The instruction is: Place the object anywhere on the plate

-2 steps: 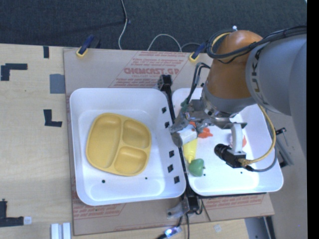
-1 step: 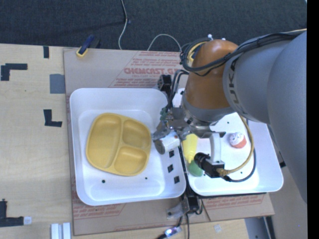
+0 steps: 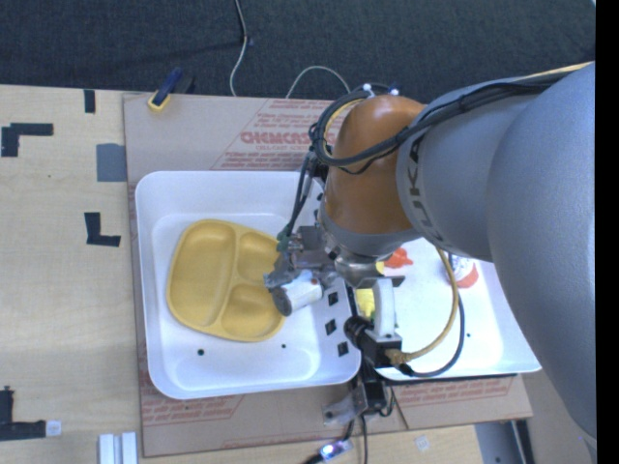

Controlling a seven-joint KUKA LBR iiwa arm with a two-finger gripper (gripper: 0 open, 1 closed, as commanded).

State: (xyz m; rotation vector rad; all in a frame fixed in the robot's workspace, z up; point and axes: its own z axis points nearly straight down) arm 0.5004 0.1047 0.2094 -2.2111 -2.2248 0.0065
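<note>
A yellow divided plate [image 3: 221, 278] lies in the left white bin [image 3: 164, 356], tilted a little against the bin floor. My gripper [image 3: 287, 276] hangs over the plate's right rim, under the orange band of the arm [image 3: 372, 177]. A small white cylindrical object [image 3: 304, 292] sits right at the gripper's lower side, just off the plate's right edge. The wrist hides how the object and gripper meet.
The right bin [image 3: 503, 351] holds an orange-red item [image 3: 396, 257], a yellow item [image 3: 365, 303] and a red-and-white item [image 3: 466, 275], partly hidden by the arm. Cables loop beside the wrist. A ridge between the bins [image 3: 334, 327] runs beneath the gripper.
</note>
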